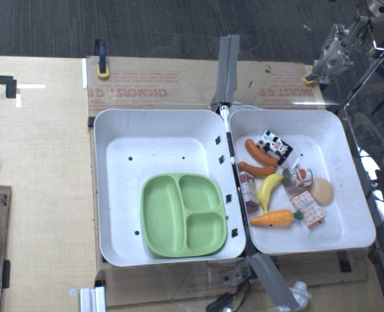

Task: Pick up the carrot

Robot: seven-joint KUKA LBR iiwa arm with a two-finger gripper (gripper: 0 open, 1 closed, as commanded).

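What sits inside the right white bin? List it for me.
The right white bin holds an orange toy carrot, a yellow banana, two reddish sausages, a black-and-white carton, a small can, a tan round piece and a pink packet. Anything beneath them is hidden.

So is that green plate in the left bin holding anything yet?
Empty. The green plate shows three bare compartments. The carrot lies in the right bin among the other toy foods.

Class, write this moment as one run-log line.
claw: top right, off the bins | carrot: lying in right bin, beside banana | pick: not begun
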